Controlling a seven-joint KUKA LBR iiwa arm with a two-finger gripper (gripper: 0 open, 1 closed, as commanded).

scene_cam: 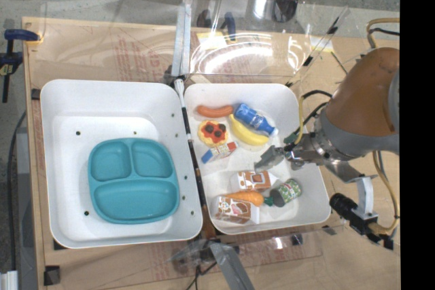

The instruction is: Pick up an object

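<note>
So the bench is a sheet of raw plywood (102,44), scuffed and pale, with two shallow glossy white plastic bins sitting side by side on it. The left bin (61,105) has rounded corners and holds just one thing: a teal plastic divided tray (133,180), smooth, three compartments, parked toward the bin's near edge.

The right bin (289,95) is where all the toy food is. Along its far edge there's a little reddish-orange hot dog (215,110), rounded like a sausage. Next to it is a curved yellow banana (248,133) with a blue plastic bottle (254,118) lying across the top of it. Toward the bin's left edge sits a flat yellow pizza slice (215,133) with red and dark spots, and just below that a small red, white and blue block (219,152). Down by the near edge: a small brown and white carton (254,180), an orange carrot (242,199) lying on another carton (234,212), and a dark green bottle (286,191) tipped on its side.

The arm's gripper (270,157) is over the middle of the right bin, dull grey metal, sitting above the small carton. I honestly can't tell whether the jaws are spread or pressed together, and I don't see anything pinched in them. There's a clear plastic sheet (245,37) standing past the far edge of the bins.
</note>
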